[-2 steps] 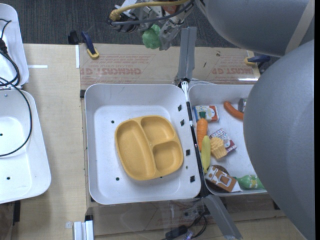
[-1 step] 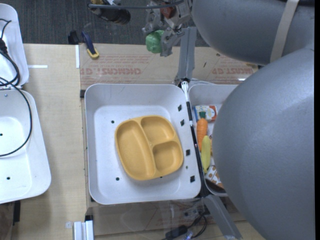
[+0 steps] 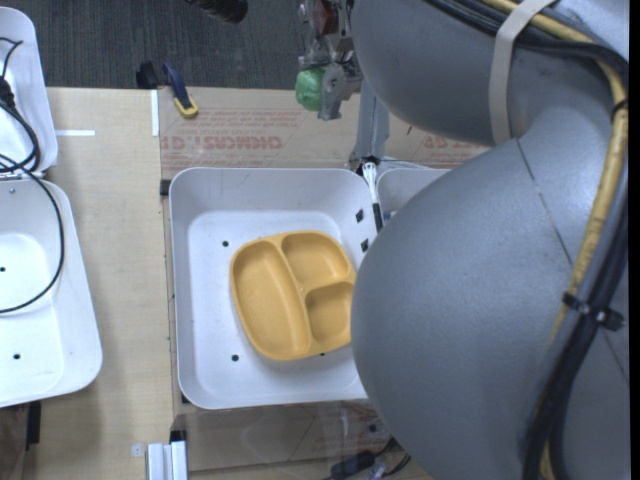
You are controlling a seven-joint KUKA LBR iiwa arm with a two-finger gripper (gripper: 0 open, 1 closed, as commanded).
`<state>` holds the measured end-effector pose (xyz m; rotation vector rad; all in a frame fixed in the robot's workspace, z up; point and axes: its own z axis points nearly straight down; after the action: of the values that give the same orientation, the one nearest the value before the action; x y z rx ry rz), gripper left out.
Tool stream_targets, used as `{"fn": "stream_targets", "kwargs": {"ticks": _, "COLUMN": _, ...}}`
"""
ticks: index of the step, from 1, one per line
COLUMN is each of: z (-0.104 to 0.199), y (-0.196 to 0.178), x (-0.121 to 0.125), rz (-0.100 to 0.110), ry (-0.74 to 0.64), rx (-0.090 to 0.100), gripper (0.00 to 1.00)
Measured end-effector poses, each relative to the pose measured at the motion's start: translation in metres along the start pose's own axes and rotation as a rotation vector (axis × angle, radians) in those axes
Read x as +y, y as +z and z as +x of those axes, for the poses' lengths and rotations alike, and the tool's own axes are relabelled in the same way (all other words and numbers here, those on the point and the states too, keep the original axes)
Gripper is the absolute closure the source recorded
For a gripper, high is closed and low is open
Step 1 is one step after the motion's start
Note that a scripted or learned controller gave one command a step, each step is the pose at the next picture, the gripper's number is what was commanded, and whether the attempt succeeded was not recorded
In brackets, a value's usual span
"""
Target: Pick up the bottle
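Camera view: claw [image 3: 328,96] clenched on green bottle [image 3: 310,88], high beyond white bin's [image 3: 190,268] far rim.

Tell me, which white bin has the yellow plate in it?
The middle bin, beside the grey arm, holds the yellow divided plate. The left bin has black cable instead.

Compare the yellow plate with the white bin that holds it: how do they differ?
The plate is yellow, while the bin is white. The plate is split into three sections, while the bin has one flat floor. The plate is smaller and lies inside the bin, turned at an angle to its walls. Both are shallow, with rounded corners.
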<state>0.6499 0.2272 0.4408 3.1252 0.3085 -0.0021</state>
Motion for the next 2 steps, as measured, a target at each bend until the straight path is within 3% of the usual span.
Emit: {"fn": "stream_targets", "kwargs": {"ticks": 2, "z": 0.0045, "y": -0.0005, "x": 0.0021, "rz": 0.001, "ry": -0.048, "rx": 0.0, "gripper": 1.0}}
